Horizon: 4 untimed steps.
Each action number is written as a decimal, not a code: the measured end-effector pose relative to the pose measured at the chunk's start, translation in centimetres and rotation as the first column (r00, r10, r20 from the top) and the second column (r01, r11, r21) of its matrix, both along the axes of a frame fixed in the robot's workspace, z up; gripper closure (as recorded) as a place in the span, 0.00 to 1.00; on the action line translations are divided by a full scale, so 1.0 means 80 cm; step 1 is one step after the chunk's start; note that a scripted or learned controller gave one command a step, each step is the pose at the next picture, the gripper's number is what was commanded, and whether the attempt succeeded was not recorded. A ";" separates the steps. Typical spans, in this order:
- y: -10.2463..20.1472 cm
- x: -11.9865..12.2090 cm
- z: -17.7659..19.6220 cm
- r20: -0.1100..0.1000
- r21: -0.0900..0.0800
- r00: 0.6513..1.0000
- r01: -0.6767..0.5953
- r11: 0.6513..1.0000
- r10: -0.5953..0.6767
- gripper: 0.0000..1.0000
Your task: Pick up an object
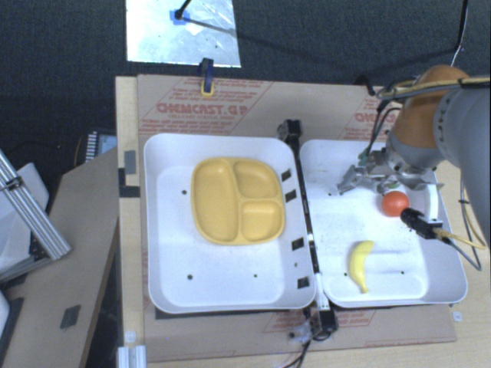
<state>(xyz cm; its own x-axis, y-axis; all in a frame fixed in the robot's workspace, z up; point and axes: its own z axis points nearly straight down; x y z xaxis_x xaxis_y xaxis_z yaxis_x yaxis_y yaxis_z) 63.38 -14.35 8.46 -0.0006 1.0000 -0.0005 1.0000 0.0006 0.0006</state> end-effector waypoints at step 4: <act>-0.005 -0.002 0.234 0.008 -0.002 1.000 -0.004 1.000 0.004 1.00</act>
<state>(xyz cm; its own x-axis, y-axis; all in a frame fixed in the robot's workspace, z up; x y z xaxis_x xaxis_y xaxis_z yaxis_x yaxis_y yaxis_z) 63.23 -14.77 27.16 -0.0050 1.0000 -0.0021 1.0000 0.0050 0.0082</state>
